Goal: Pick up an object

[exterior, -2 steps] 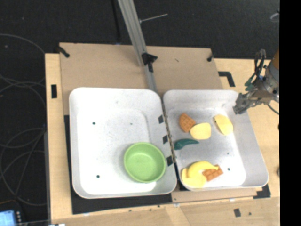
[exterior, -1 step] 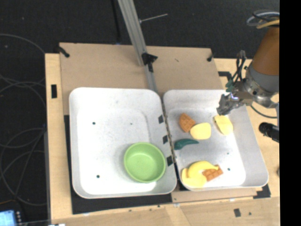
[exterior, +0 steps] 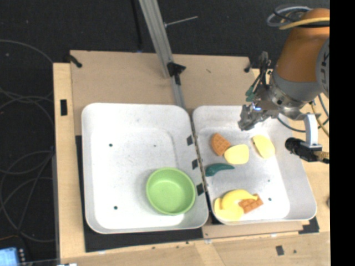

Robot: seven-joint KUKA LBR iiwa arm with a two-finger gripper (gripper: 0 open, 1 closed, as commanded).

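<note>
The jaws hang over the upper part of the right bin; if they are apart or together I cannot tell. Nearest, at about five o'clock from them, lies a yellow slice, its long axis going from eleven to five o'clock. It seems light, stiff and smooth, so I would take it across the short width. Further at seven o'clock lie an orange waffle piece and a yellow round piece. The left bin holds a green bowl.
</note>
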